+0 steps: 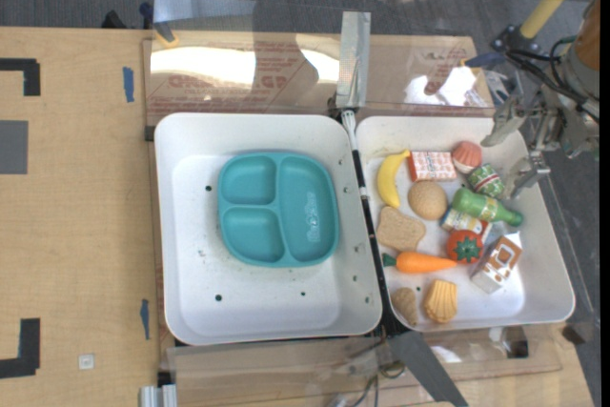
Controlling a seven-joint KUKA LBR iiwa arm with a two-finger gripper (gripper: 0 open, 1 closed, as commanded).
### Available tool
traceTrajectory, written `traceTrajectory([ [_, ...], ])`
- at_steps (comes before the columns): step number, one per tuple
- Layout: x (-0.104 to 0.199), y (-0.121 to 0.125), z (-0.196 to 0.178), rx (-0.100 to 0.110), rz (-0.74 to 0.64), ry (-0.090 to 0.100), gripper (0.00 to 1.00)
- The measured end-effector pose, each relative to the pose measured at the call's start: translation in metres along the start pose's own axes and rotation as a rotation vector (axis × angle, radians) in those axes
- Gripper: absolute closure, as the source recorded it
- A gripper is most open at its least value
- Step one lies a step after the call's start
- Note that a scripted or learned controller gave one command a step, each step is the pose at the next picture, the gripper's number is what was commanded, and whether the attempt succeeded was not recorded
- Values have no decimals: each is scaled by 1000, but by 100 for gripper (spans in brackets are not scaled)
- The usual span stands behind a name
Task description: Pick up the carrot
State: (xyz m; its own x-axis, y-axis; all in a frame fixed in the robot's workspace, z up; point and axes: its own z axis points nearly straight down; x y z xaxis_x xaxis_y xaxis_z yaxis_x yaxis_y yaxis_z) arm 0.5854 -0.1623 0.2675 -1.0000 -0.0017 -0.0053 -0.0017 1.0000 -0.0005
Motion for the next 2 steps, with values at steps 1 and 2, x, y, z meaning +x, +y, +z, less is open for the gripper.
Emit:
traceTrajectory([
  [1,60,44,80,-3,30,9,0],
  [2,83,61,167,2,-77,-11,0],
])
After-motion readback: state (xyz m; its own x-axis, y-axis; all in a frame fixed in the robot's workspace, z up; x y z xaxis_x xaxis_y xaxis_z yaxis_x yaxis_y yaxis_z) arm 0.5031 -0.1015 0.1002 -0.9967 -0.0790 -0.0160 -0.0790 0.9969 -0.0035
